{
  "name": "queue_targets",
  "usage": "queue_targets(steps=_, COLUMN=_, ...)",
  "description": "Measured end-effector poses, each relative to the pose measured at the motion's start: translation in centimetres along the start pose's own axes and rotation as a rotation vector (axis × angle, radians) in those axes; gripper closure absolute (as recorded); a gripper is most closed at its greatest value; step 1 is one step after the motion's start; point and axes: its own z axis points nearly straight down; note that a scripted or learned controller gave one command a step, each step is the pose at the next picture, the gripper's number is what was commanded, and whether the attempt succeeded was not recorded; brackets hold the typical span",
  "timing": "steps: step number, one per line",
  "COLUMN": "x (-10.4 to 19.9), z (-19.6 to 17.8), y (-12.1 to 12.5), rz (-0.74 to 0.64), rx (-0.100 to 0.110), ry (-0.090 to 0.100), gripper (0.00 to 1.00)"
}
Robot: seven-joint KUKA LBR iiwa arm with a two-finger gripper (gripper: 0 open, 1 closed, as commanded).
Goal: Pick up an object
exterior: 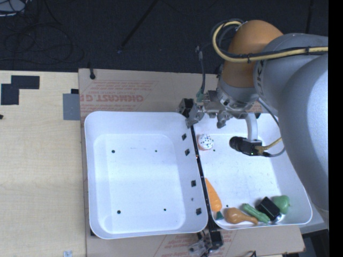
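Observation:
A small white ball with coloured dots [206, 142] lies in the right bin [244, 178], near its far left corner. My gripper [205, 118] hangs just above and behind the ball, with its fingers [220, 122] spread open and nothing between them. In the bin's near corner lie an orange carrot [214, 195], a tan gourd-shaped piece [236, 215], a green pod [255, 213], a black block [268, 208] and a green round piece [281, 202].
The left bin [138, 178] sits beside the right one, and a black divider strip [195, 167] runs between them. A black connector and cable [245, 145] hang from the wrist over the right bin. Cardboard [134, 92] lies under both bins.

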Motion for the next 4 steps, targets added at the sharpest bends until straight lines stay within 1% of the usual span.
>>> queue_targets(steps=1, x=-0.3, z=-0.2, y=-0.4, rz=0.000, rx=0.016, ry=-0.002, gripper=1.00)
queue_targets(steps=2, x=6.6, z=-9.3, y=-6.0, rz=-0.001, rx=0.007, ry=0.004, gripper=1.00)
queue_targets(steps=3, x=7.6, z=1.3, y=-10.8, rz=0.007, rx=0.029, ry=-0.001, gripper=1.00)
queue_targets(steps=4, x=5.2, z=-4.1, y=-4.7, rz=0.006, rx=0.007, ry=-0.002, gripper=1.00)
